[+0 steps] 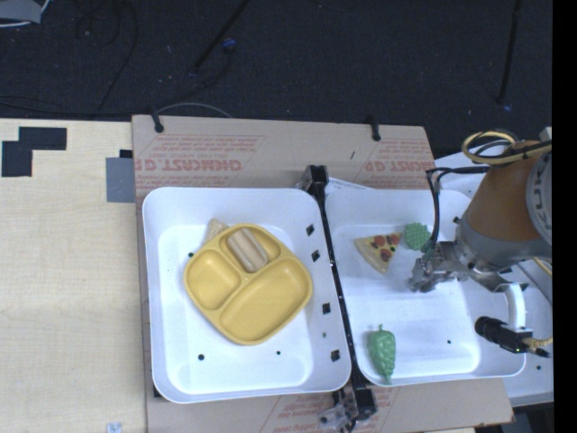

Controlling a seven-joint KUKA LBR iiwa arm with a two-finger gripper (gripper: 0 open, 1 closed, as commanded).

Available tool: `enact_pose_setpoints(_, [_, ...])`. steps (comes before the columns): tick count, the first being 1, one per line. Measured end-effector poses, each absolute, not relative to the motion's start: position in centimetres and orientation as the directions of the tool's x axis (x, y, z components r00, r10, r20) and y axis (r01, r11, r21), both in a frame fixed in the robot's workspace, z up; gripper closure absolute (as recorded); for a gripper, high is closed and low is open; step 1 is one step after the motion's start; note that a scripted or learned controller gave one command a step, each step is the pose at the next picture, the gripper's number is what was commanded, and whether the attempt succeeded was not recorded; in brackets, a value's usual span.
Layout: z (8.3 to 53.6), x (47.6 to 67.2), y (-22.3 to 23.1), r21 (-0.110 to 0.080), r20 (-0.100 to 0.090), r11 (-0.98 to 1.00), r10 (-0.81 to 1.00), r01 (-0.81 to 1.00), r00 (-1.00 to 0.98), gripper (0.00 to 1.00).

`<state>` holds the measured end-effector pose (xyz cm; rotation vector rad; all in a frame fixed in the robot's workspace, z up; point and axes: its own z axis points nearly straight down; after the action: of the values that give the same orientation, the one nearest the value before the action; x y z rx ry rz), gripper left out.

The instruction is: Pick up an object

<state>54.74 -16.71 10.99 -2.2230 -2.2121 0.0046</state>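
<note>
White plastic forms two shallow bins set side by side on a cardboard sheet (270, 156). The left bin (171, 332) holds one yellow divided plate (261, 300) with three compartments; a tan oblong item (245, 248) lies in its far compartment. The plate sits at the centre of the bin, with bare floor along the left wall and the near wall.

A black divider (332, 278) runs between the two bins from far to near.

The right bin (433, 354) holds three loose objects. One pizza slice (379, 251) lies in the far half, its right end touching one green broccoli piece (416, 235). One green pepper (383, 352) lies alone at the near wall, close to the divider, well apart from the other two. The middle and near-right floor of this bin is bare.

The gripper (431, 271) hangs over the right bin, just right of the broccoli and near the pizza slice. Whether its jaws are parted or closed cannot be told at this resolution; no object is visible between them. The arm (507, 210) enters from the right, covering the bin's right wall.
</note>
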Motion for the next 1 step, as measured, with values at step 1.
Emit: enact_pose_setpoints(1, [15.44, 55.36, -17.07, 0.001, 0.0, 0.001, 1.0, 1.0, -0.001, 1.0])
